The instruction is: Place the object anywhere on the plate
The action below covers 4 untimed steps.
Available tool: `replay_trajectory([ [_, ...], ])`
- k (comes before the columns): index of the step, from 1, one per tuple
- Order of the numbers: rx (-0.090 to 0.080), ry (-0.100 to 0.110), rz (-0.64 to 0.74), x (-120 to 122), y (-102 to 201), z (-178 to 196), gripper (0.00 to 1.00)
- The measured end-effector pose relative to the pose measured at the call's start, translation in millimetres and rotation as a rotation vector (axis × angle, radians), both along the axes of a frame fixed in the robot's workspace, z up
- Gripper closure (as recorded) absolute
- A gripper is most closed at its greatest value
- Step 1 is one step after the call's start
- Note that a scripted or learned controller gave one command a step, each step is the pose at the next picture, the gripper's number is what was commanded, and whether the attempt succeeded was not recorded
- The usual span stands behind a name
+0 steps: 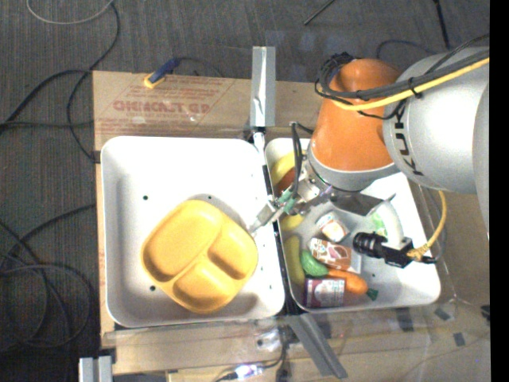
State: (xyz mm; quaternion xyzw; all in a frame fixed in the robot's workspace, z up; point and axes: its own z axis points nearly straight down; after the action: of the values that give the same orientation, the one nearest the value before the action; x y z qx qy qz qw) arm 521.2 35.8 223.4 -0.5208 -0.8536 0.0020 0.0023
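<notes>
Plate: yellow plate (200,255) with three compartments, lying flat in the left bin (127,173), toward that bin's near right corner, its right rim close to the wall between the two bins
Left bin: shallow and white, holding the yellow plate, with bare floor along its far and left sides
Right bin: white bin (421,285) crowded with small things along its left and near sides
Objects in right bin: yellow piece (281,168) at the far left corner; green piece (313,264) and orange carrot-shaped toy (350,282) near the middle of the near edge; dark red packet (324,293) touching the near wall; small white and red packages (332,241) just beyond the green piece
Arm: grey with an orange band (354,118), reaching in from the right above the right bin's far half
End effector: end effector (284,206) low over the dividing wall between the bins, by the plate's far right rim; whether its fingers are spread or pressed together cannot be told, and nothing can be seen between them
Table: brown board (159,106) under both bins, a small blue and yellow item (161,72) at its far edge
</notes>
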Motion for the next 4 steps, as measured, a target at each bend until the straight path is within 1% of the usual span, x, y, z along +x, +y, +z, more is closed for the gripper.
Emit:
replay_trajectory([
  [1, -0.002, 0.002, -0.081, -39.0, 94.3, -56.2, 1.00],
  [2, -0.002, 0.002, -0.082, -38.9, 94.0, -56.1, 0.00],
  [3, -0.003, 0.000, -0.106, -38.3, 128.0, -15.3, 0.00],
  [4, -0.003, 0.000, -0.177, -1.4, 115.9, -27.0, 0.00],
])
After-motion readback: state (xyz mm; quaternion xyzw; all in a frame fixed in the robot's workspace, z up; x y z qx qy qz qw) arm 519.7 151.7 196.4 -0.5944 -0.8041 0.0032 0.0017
